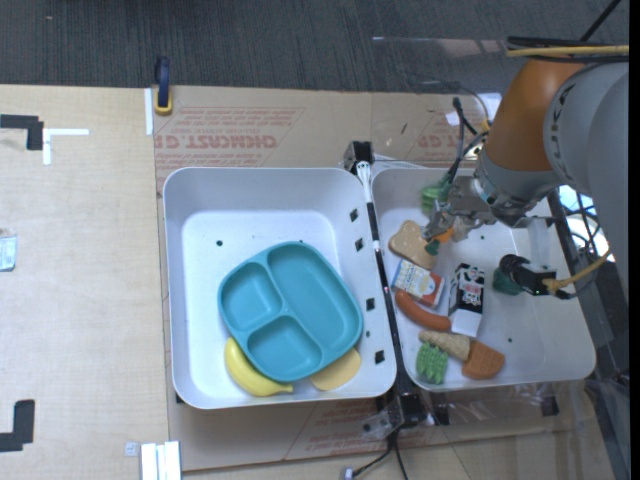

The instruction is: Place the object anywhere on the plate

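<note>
A blue divided plate (pixel 290 308) lies in the left white bin (pixel 178 268), resting partly over a yellow banana (pixel 250 373) and a yellow piece (pixel 340 370). My gripper (pixel 440 232) hangs low in the right bin (pixel 555 343), at the right edge of a tan bread slice (pixel 406 240). A small green bit shows just under the gripper tip; I cannot tell whether it is held. The grey arm with its orange band (pixel 525 108) reaches in from the upper right.
The right bin also holds an orange-and-white carton (pixel 418 280), a red sausage (pixel 425 313), a cow-print box (pixel 468 293), an orange wedge (pixel 483 361), a green vegetable (pixel 432 365), a dark green object (pixel 510 273) and a green piece (pixel 431 196). The bins' shared wall (pixel 375 268) separates gripper and plate.
</note>
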`<state>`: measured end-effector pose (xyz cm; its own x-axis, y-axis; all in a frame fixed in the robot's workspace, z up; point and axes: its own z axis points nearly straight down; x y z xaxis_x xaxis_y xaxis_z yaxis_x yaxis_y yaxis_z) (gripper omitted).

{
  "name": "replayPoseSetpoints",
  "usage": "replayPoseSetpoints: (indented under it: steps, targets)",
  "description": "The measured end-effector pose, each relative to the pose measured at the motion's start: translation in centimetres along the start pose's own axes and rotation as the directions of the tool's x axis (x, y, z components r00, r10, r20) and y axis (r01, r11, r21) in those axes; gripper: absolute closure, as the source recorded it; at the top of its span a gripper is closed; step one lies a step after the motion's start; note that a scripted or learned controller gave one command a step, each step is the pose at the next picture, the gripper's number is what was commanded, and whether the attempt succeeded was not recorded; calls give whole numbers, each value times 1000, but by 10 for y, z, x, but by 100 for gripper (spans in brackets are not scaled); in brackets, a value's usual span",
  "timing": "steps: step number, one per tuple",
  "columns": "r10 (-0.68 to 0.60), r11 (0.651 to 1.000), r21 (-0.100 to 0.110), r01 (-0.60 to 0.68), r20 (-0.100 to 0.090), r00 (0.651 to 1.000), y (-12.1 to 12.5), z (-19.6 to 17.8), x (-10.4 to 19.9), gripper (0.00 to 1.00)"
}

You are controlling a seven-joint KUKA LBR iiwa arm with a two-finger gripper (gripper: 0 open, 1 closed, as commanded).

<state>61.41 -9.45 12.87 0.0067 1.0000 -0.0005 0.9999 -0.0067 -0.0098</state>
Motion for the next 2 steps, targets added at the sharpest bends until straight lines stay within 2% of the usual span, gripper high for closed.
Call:
replayPoseSetpoints:
  steps: [1,2]
  targets:
    - [66,998,-7,-66,0,998,-36,-62,85,100]
    - [155,988,-7,-155,0,988,-63,-90,161,100]
